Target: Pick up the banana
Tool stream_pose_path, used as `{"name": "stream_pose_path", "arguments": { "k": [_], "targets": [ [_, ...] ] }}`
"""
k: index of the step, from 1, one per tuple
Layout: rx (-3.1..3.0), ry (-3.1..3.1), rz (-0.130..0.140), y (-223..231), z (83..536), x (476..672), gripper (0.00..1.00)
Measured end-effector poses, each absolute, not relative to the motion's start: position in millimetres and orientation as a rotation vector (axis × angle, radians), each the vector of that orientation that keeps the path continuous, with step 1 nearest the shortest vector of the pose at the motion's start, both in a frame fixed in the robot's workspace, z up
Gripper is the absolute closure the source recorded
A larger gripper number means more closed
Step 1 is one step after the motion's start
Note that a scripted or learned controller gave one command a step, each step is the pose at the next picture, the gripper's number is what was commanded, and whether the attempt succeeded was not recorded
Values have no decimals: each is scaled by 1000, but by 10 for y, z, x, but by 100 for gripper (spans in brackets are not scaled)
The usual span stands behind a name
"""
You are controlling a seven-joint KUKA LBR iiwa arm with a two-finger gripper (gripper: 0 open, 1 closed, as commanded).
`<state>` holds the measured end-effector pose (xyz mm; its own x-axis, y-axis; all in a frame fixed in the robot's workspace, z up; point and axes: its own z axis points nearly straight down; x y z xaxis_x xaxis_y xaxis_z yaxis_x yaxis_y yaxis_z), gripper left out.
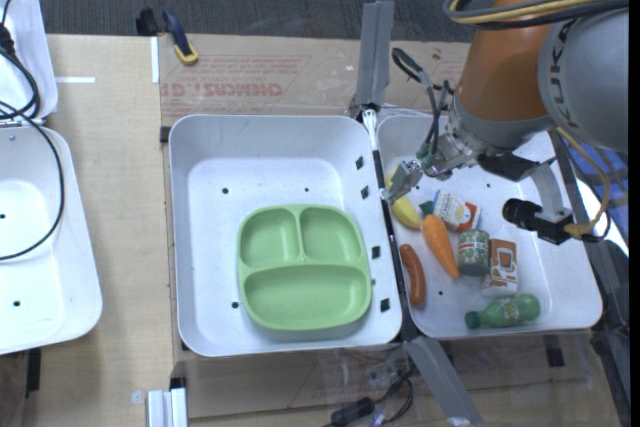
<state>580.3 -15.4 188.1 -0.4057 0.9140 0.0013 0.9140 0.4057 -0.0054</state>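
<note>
At the front of the right bin [560, 315] we see a green bottle [503, 312] lying down, then a red sausage [413, 275], a small can [473, 252] and an orange carrot [440, 244]. The banana [404, 211] is yellow, short and a bit curved. It lies by the bin's left wall, just under the claw [403, 177]. We cannot tell how the claw stands. The left bin [200, 215] has a green plate [302, 267]. Farther back, the surface [240, 75] shows upside-down red letters we cannot read.
</note>
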Motion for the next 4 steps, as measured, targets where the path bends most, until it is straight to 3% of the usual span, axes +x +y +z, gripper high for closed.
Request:
{"name": "stream_pose_path", "arguments": {
  "k": [1, 2, 3, 4],
  "targets": [
    [-1712, -2629, 6, -161, 1881, 5803, 0],
    [-1746, -2607, 7, -425, 1875, 6037, 0],
    [-1747, -2606, 6, -511, 1883, 5827, 0],
    [-1654, -2668, 5, -277, 1881, 6123, 0]
  ]
}}
